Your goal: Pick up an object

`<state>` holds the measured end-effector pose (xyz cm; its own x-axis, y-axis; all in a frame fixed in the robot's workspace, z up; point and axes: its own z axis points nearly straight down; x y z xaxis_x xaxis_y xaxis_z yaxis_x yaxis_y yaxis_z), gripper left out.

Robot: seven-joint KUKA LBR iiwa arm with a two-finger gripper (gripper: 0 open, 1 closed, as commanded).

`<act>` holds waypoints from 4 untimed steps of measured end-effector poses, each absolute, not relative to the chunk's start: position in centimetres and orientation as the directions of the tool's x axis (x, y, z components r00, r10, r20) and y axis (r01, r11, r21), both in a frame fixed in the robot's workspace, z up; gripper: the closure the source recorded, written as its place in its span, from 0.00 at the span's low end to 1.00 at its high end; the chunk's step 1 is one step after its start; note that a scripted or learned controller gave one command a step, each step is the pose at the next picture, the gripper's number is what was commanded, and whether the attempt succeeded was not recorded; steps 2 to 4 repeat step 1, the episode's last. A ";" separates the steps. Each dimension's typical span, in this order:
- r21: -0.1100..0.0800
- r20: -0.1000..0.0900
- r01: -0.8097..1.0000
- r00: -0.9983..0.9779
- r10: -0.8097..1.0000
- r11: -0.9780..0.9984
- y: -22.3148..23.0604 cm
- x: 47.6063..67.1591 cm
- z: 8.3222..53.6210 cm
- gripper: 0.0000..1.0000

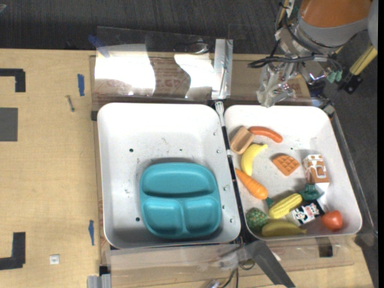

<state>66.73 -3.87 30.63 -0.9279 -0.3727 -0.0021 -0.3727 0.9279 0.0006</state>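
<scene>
Gripper (pixel 273 93) hangs above the right bin's (pixel 345 161) far rim, holding nothing; can't tell its state. Nearest pick, a sausage (pixel 265 134), lies just below it toward the camera, long axis left-right.

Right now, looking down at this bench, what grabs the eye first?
A teal plastic divided tray lies alone in the left white bin. The right white bin holds a jumble of toy food, a yellow banana and an orange carrot among it. The grey-and-orange arm hangs over its far edge.
</scene>
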 end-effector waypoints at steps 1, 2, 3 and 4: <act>-0.002 -0.007 -0.447 -0.894 -0.447 0.894 -2.2 66.8 31.0 1.00; -0.002 -0.007 -0.447 -0.894 -0.447 0.894 -2.2 66.8 31.0 1.00; -0.002 -0.007 -0.447 -0.894 -0.447 0.894 -2.2 66.8 31.0 1.00; -0.002 -0.007 -0.447 -0.894 -0.447 0.894 -2.2 66.8 31.0 1.00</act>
